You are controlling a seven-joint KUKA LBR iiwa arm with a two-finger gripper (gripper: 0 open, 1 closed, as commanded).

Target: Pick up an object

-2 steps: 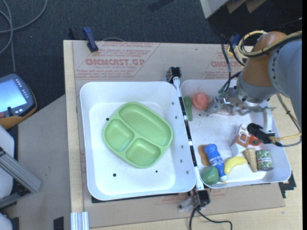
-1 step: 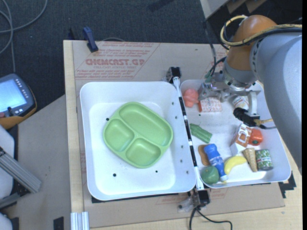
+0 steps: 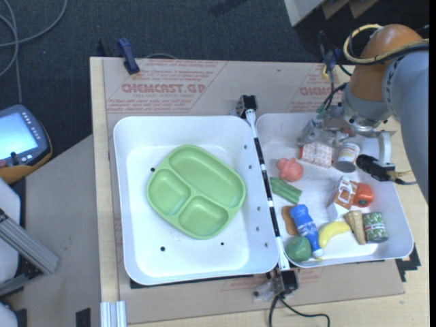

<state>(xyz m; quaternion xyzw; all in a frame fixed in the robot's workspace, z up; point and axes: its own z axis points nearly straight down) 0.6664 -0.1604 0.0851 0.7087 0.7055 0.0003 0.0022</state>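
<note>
Nearest the camera, at the front of the right bin (image 3: 402,240), a green round fruit (image 3: 298,248) sits in the front left corner, touching the lower end of a blue bottle (image 3: 304,225) that lies slanted just behind it. Beside them to the right a yellow banana (image 3: 333,232) rests against a tan wedge (image 3: 355,225), and a small green can (image 3: 375,226) lies just right of that. Farther back, a white-and-orange packet (image 3: 353,193) lies near the right wall, a green stick-shaped piece (image 3: 285,189) lies by the left wall, and a pinkish-red lump (image 3: 291,169) sits just behind the stick. The left bin (image 3: 129,182) holds a light green divided tray (image 3: 196,191), tilted a little in the middle of its floor. Toward the back of the right bin the gripper (image 3: 325,136) is down over a speckled pink-and-white box (image 3: 317,154) and a small white-labelled jar (image 3: 346,157) lying side by side; I cannot tell how it is set or whether it grasps either one. Both bins rest on the bench (image 3: 170,87), covered in brown printed cardboard.
</note>
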